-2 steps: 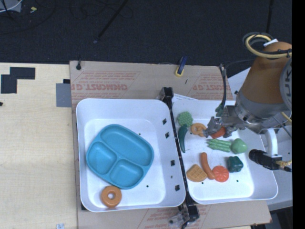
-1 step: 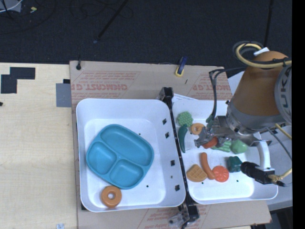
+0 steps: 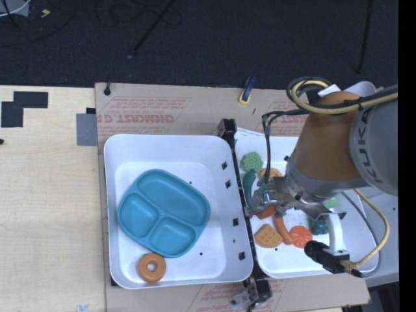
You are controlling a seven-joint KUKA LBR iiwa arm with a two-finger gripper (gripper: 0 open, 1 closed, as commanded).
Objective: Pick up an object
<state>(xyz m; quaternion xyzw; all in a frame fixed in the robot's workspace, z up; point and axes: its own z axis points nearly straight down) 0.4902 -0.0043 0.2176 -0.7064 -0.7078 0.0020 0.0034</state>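
My gripper [image 3: 262, 200] is low over the left part of the right bin [image 3: 286, 268], with the arm's orange band and grey body above it hiding much of that bin. Around it lie small toy foods: a green bumpy piece [image 3: 251, 161] at the back, a dark teal piece [image 3: 249, 183] by the bin's left wall, an orange waffle-like wedge [image 3: 267, 237], a long orange-red piece [image 3: 281, 228] and a round red-orange piece [image 3: 300, 236] toward the front. Whether anything sits inside the gripper is hidden.
The left bin [image 3: 123, 155] holds a blue divided plate [image 3: 164, 211] and a brown donut [image 3: 151, 267] near its front left corner. A teal piece [image 3: 318, 225] and a light green piece [image 3: 331, 203] show beside the arm. A black divider [image 3: 237, 200] separates the bins.
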